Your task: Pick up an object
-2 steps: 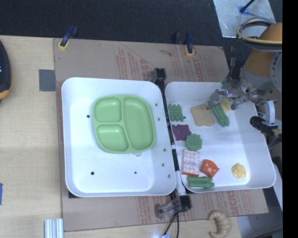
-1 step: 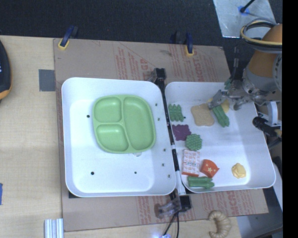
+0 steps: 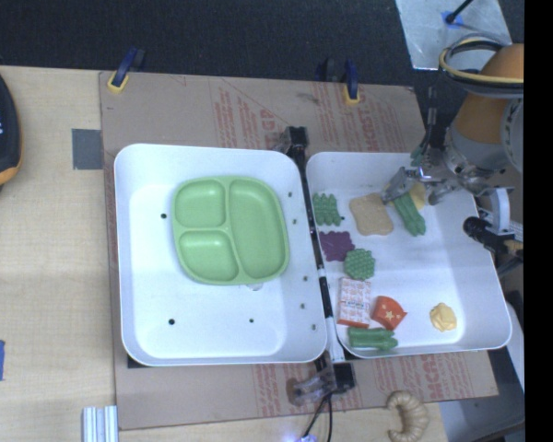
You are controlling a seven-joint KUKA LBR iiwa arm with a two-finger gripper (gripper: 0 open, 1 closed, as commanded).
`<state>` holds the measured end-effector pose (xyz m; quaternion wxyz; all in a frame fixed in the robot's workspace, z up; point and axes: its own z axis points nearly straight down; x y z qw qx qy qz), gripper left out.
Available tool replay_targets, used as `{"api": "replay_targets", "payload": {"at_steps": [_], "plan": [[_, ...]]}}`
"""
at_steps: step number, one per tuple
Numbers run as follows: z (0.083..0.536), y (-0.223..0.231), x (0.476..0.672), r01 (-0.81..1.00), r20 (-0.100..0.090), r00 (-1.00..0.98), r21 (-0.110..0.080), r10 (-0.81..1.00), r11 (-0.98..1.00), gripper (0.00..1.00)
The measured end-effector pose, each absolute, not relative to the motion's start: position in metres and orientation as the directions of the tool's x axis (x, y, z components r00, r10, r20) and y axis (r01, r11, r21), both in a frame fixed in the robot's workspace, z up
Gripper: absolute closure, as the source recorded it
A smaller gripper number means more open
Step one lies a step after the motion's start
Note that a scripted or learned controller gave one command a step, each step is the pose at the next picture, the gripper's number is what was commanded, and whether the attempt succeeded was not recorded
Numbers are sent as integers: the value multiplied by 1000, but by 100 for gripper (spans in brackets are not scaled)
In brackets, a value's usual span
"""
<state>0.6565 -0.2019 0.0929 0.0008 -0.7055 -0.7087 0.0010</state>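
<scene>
— Which piece is it after, do you reckon?

— I'd say the long green vegetable [image 3: 409,215], lying near the back edge of the right bin [image 3: 470,274], just beside the tan bread slice [image 3: 371,215]. The gripper [image 3: 417,177] is right above its upper end, low over the bin floor.

— Has it got hold of it?

— Can't tell from here. The wrist hardware crowds that spot, and nothing looks lifted; the vegetable seems to lie flat in the bin.

— What could spoil it?

— The bread is so close that a closing grab might nudge it or catch its edge instead. There's a small yellowish piece [image 3: 418,194] right under the tool too, so it could pinch the wrong thing. And it sits over the tip of the vegetable, not the middle; I'd guess a grip there lets it swing or slip out.

— And the rest?

— Well apart: a red piece [image 3: 388,313] and a yellow lump [image 3: 443,317] near the front edge, green bits along the left wall. The left bin [image 3: 147,330] holds a green divided plate [image 3: 230,229].
</scene>
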Motion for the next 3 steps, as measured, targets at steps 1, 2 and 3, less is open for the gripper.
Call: {"api": "replay_targets", "payload": {"at_steps": [1,2,3], "plan": [[104,-203,657,1000,-1,-8,-3,1000,8,100],[166,-135,659,1000,1,-9,6,1000,9,100],[222,-66,591,1000,3,-10,-1,1000,10,100]]}}
